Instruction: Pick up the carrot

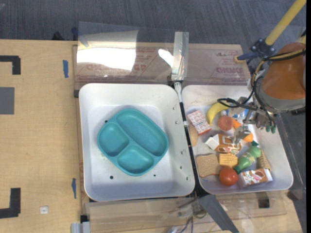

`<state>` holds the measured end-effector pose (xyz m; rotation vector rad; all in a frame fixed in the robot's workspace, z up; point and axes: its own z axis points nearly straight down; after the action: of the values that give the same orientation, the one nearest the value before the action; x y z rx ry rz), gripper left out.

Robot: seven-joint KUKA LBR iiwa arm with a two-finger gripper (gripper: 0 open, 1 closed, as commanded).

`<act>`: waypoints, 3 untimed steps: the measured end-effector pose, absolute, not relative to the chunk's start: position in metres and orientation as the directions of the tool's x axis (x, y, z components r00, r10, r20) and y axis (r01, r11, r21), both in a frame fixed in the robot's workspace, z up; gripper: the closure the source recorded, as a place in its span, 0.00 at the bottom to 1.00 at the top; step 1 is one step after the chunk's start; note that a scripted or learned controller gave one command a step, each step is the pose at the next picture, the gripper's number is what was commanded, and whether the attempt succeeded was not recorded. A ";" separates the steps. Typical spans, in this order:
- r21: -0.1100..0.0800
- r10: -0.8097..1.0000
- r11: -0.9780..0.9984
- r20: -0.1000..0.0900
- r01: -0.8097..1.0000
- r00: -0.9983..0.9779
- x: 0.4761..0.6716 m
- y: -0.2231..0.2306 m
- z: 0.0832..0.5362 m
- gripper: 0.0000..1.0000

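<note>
hand [241,130] low among the toy food in the right bin [284,164], grip state impossible to tell, just beside the orange carrot [248,138], near a banana [215,112] and tomato [228,176], teal plate [132,141] in the left bin.

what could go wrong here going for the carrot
The small orange carrot lies wedged among crowded toy food in the right white bin, so the gripper may close on a neighbour such as the orange cracker or the green vegetable. The round red tomato beside it could also roll away if nudged. Dark cables hang over the pile and might snag.
</note>
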<state>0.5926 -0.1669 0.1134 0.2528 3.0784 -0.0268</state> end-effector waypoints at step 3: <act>0.002 0.187 0.982 -0.057 0.187 -0.981 0.607 -0.179 0.112 0.00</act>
<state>0.6073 -0.1793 0.1123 0.2894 3.0710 -0.0055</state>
